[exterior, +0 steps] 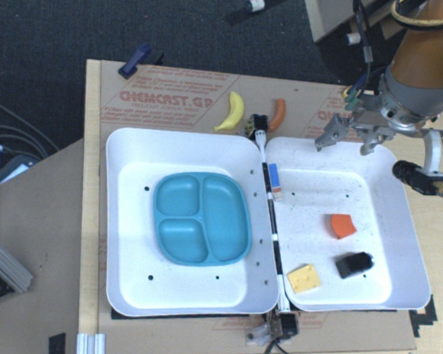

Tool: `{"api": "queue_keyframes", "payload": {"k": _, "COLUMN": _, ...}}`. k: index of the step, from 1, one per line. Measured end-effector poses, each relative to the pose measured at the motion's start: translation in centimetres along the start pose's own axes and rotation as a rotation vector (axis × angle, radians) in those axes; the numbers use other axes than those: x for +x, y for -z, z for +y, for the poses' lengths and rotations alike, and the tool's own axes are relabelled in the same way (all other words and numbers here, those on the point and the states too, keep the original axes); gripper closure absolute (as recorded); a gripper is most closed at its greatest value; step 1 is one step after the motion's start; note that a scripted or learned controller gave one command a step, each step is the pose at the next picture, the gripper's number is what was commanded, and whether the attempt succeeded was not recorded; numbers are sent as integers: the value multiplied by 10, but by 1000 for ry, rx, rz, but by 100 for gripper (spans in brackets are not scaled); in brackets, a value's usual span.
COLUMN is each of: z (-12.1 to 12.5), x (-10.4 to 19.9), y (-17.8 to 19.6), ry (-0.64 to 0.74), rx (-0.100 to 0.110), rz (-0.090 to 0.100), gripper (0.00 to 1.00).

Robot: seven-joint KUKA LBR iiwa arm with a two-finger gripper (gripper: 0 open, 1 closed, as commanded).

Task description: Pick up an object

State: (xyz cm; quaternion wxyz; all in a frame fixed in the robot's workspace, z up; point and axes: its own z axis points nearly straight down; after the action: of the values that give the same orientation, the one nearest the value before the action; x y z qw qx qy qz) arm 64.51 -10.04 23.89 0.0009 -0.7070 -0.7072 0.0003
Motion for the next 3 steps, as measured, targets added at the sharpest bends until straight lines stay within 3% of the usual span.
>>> {"api": "queue_keyframes", "payload": {"k": 1, "z": 18, "x": -28, "y": -124, "ry": -1, "rx": 3, "rz": 0, "gripper": 0}}
{"api": "queue_keyframes", "payload": {"k": 2, "z": 21, "x": -44, "y": -154, "ry": -1, "rx": 3, "rz": 0, "gripper": 0}}
{"api": "queue_keyframes", "payload": {"k": 3, "z": 22, "x": -90, "y": -154, "ry": -1, "rx": -4, "rz": -2, "gripper": 0}}
